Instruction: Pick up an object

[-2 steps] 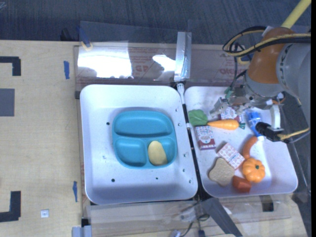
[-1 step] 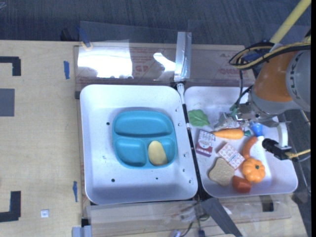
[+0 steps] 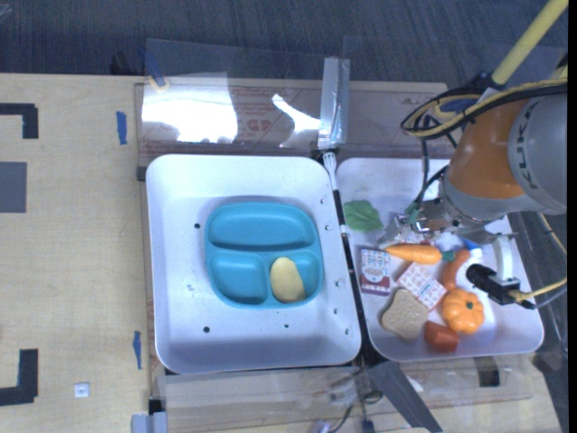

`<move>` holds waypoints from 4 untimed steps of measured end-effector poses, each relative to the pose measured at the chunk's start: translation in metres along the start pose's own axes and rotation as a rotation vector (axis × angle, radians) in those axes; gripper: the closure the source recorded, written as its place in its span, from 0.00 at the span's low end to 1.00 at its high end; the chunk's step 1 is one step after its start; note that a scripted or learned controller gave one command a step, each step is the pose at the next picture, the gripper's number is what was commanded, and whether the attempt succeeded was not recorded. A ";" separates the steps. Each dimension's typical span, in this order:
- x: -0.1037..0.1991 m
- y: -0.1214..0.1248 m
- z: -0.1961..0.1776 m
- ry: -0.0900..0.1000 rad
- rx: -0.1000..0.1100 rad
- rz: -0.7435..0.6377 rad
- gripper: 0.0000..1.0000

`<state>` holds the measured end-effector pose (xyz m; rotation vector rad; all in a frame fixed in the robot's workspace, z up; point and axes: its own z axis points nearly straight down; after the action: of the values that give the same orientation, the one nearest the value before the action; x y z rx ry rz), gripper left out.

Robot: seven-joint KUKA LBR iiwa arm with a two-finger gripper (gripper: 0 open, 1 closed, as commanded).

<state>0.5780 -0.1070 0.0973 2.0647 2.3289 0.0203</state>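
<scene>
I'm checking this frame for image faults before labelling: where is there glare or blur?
Camera view: strong white glare on the clear panel behind the left bin; the blue tray and yellow piece look sharp; the arm casts soft shadow over the right bin, where the small items are slightly soft.

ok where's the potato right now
The potato lies in the lower right compartment of the blue tray, inside the left bin.
</scene>
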 end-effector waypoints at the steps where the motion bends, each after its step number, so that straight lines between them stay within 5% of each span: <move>1: -0.031 -0.013 -0.026 0.011 0.024 -0.067 0.00; 2: -0.025 0.059 -0.100 0.010 0.023 0.090 0.00; 3: -0.024 -0.003 -0.001 0.011 0.016 0.047 0.00; 4: -0.053 -0.003 0.011 0.014 0.020 -0.376 0.00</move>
<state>0.5818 -0.1600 0.0866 1.6035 2.6925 0.0032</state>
